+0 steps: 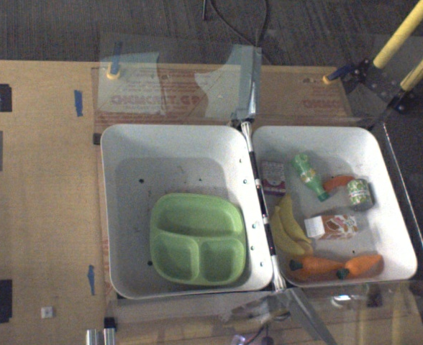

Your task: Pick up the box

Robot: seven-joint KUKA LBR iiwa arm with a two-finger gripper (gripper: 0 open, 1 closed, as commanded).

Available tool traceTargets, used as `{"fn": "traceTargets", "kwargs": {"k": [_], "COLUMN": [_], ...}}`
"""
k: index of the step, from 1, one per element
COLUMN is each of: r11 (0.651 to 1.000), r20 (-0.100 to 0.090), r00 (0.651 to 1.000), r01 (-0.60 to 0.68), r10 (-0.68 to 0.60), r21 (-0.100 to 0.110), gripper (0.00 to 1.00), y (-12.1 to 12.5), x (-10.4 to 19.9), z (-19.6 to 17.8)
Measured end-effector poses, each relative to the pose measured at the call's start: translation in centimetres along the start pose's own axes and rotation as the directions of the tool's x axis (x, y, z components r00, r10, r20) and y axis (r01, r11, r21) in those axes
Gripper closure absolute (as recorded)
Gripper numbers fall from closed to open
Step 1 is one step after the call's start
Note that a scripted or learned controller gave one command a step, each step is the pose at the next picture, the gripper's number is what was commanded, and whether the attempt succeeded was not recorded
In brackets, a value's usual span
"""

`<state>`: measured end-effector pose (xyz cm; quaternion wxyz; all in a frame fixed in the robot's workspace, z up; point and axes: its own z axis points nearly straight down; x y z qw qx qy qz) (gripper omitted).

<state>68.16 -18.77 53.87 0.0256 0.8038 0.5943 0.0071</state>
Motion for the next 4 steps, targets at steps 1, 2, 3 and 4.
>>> {"fn": "traceTargets", "kwargs": {"k": [1,2,3,4], "r11": [1.000,1.000,1.000,1.000], "r20": [0.002,0.004,0.006,0.007], "r00": [1.000,1.000,1.000,1.000], "r01": [0.004,0.008,0.013,0.018], "r10": [-0.004,-0.008,-0.013,-0.017], "r21": [-0.006,-0.011,-0.017,-0.023], "gripper": [1.00,1.00,1.00,1.00], "y": [0.1,0.2,0.3,0.3], "x": [0.3,0.5,0.8,1.1], "z": [-1.2,-2.3,-3.5,-4.6]}}
